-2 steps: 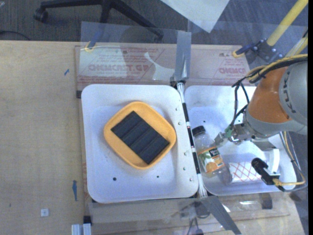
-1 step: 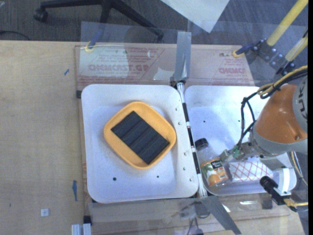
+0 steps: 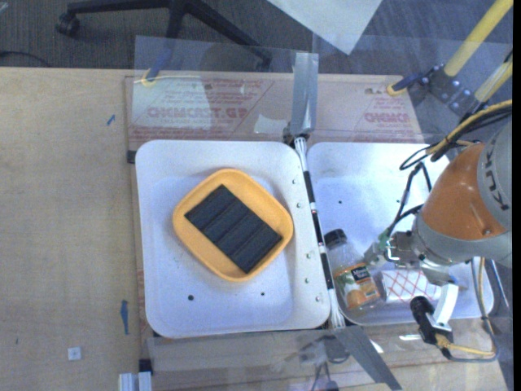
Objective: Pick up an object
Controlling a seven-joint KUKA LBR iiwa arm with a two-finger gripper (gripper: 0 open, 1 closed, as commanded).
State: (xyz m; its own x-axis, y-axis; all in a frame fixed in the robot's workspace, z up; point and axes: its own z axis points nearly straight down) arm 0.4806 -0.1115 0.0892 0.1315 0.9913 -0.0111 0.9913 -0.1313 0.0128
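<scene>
The gripper is hanging low over the near part of the right bin, at the end of the grey arm with its orange band reaching in from the right. Whether it is parted or closed cannot be told — the wrist is hiding that. Just beside it, toward the divider, a small bottle with a dark cap and orange contents is lying on its side. In the left bin, well apart, 1 yellow tray with a black insert is sitting untouched. Judging by position, the arm is approaching the bottle; next it needs to centre over it, then close.
</scene>
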